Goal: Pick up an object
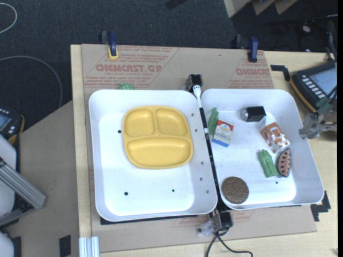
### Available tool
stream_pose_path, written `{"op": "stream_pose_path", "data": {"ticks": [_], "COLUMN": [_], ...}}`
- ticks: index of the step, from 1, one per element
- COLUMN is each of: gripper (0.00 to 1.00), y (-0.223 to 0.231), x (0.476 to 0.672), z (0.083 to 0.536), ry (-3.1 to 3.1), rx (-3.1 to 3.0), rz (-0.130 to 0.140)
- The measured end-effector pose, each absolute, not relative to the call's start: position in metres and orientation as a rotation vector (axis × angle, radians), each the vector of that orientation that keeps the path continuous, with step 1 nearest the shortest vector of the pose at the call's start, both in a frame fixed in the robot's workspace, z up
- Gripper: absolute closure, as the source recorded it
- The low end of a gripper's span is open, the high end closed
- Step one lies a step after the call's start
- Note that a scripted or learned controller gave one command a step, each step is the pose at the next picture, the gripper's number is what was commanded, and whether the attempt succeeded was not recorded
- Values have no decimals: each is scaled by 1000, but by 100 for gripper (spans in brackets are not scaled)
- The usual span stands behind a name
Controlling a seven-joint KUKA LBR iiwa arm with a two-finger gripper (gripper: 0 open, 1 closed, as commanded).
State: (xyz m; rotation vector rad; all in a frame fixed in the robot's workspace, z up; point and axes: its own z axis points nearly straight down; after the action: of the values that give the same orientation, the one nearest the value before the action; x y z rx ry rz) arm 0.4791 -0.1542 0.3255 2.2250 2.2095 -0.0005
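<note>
The gripper (314, 125) is pictured at the right edge of the view, about halfway down, reached in from the right. It is seen as a small, grey, blurred shape, pointed leftward. The rest of the arm is cut off by the frame's edge.

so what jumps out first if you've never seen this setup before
The big yellow divided plate catches the eye first, lying in the left bin. Next comes the scatter of small things in the right bin: a brown round disc at its near edge, a watermelon slice beside a green piece, and a small carton near the divider.
</note>
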Motion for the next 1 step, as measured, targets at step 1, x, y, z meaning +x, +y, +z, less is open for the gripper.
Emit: {"op": "stream_pose_path", "data": {"ticks": [1], "gripper": [100], "y": [-229], "x": [478], "z": [303], "ry": [2211], "rx": [2227], "rz": [-3]}}
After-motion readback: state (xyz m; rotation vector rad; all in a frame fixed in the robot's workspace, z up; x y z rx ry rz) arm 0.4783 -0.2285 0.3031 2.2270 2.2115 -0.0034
